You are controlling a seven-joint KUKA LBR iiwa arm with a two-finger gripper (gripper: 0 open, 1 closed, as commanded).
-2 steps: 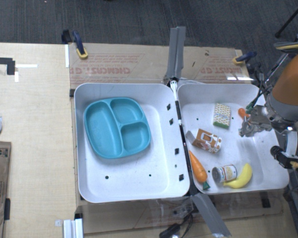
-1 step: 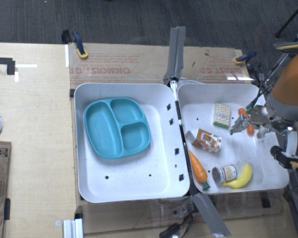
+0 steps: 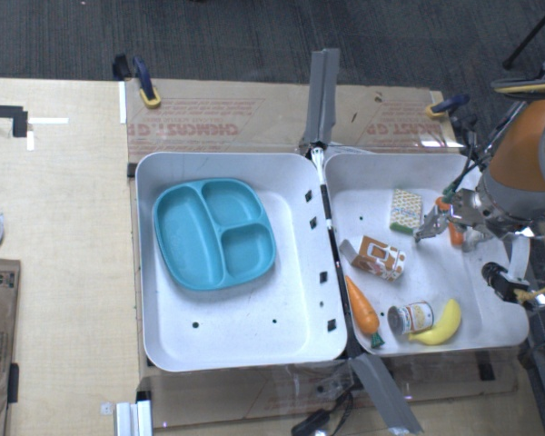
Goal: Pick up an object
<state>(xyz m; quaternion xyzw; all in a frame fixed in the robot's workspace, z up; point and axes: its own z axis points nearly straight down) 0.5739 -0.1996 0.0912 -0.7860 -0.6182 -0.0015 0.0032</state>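
I hover my hand (image 3: 433,229) just right of the cracker packet (image 3: 405,209); its grip I cannot tell; next, descend.

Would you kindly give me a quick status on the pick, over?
Gripper low in right bin, nothing seen held. Nearest: patterned packet, small carton. Carrot, can, banana at front wall.

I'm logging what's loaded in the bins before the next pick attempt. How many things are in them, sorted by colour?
Blue: 1, the divided plate in the left bin
Orange: 1, the carrot
Yellow: 1, the banana
Orange and white: 1, the small carton
Pale speckled: 1, the flat packet
Metal with label: 1, the can
Total: 6, five of them in the right bin
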